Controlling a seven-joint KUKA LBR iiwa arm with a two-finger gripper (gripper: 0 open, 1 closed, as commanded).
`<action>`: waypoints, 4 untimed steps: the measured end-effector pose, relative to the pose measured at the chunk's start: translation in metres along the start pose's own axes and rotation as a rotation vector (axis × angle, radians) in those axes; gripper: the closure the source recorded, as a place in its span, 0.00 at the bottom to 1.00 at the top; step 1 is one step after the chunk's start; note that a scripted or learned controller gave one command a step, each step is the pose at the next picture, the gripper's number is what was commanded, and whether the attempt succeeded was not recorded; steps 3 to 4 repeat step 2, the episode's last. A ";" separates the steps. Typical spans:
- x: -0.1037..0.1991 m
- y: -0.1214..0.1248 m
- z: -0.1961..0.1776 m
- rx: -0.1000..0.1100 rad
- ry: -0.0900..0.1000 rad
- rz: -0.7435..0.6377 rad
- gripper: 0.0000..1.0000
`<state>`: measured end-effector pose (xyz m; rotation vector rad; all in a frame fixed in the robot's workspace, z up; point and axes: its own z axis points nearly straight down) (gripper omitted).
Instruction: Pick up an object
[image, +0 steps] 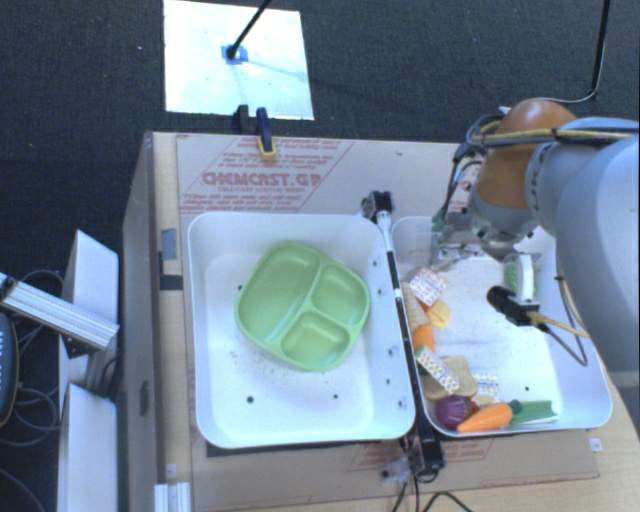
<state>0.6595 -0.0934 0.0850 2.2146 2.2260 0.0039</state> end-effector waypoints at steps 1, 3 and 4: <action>-0.079 -0.059 -0.004 0.001 -0.002 0.004 0.00; -0.019 -0.053 0.000 0.002 0.000 0.001 0.00; -0.019 -0.053 0.000 0.002 0.000 0.001 0.00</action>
